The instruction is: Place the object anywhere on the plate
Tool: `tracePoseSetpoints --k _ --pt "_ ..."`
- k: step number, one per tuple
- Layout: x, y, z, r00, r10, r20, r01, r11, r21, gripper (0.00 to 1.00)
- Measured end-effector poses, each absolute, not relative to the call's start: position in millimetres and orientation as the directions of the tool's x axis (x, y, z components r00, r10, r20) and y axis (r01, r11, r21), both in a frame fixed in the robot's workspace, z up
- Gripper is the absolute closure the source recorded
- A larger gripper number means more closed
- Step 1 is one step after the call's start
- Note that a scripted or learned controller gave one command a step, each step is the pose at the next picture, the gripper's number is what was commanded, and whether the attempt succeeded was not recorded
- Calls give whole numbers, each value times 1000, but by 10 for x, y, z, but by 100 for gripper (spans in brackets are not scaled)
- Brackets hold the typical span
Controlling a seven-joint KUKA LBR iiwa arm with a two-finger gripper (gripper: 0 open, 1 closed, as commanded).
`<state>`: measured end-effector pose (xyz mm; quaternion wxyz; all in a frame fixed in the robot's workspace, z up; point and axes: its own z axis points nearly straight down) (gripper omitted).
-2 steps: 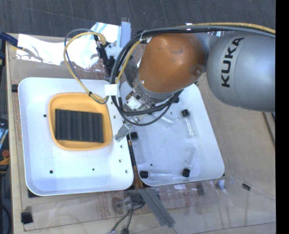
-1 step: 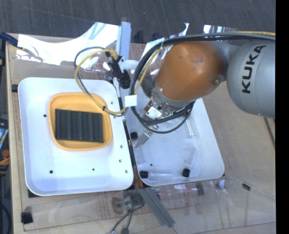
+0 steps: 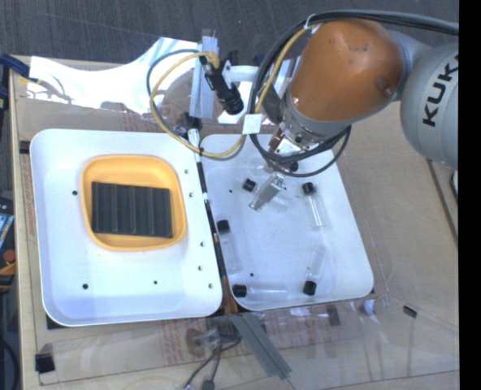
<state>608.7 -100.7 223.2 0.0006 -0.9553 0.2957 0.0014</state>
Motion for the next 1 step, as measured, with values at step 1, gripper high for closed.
tracePoseSetpoints --k 1 --pt "6166 -1154 2090 964 -267 3 -267 -964 -4 0"
